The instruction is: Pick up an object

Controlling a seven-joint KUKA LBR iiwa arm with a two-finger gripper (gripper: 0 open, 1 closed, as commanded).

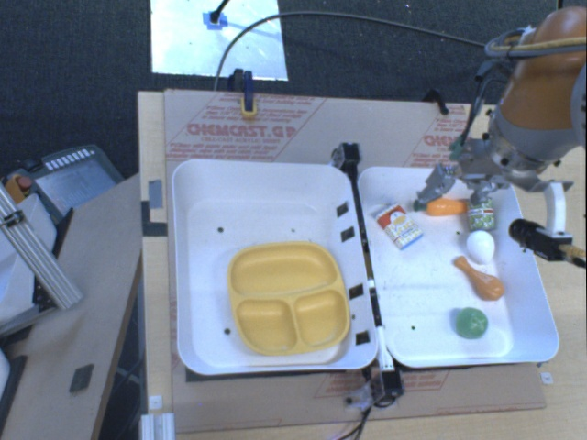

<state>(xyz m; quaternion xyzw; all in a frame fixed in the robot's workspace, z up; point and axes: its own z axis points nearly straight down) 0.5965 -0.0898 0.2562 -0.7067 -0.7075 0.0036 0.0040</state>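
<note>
My gripper (457, 194) hangs over the far part of the right bin (525, 335), its two fingers spread apart, so it is open. An orange carrot-like piece (447, 207) lies on the bin floor just below and between the fingers, not clamped. Beside the right finger stands a small green can (481, 217). A white egg (481, 246) lies just in front of the can. A red, white and blue carton (399, 225) lies to the left of the gripper. Nearer the front are an orange drumstick-shaped toy (481, 280) and a green ball (470, 323).
The left bin (197, 246) holds a yellow divided plate (288, 295). A black-clipped ridge (359, 246) separates the two bins. The arm's grey and orange body (541, 90) looms over the right bin's far right corner. A grey device (73, 181) sits left of the bench.
</note>
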